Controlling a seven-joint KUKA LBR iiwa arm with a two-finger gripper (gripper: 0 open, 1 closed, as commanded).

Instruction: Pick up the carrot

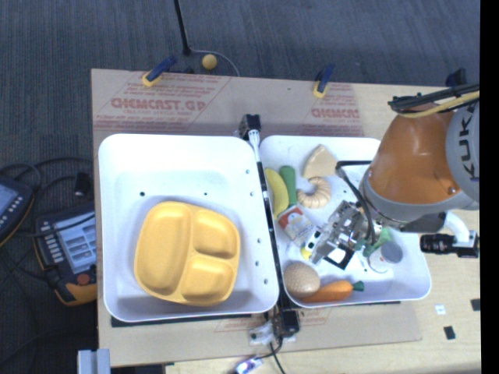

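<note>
The carrot (330, 291) lies beside a brown egg-shaped item (301, 277), below the hand (341, 244), grip state unclear.

A yellow divided plate (187, 252) lies in the left white bin (125, 162), in the lower left part of the frame. In the right white bin (405, 291) a banana (275, 191) lies beside a green vegetable (289, 182), near the bin's left wall. To their right are a beige wedge (318, 162) and a croissant (316, 194). A brown egg-shaped object (301, 278) lies near the lower edge. Two blue-yellow clamps (159, 71) (322, 81) sit on the tabletop (257, 92) at the top.
</note>
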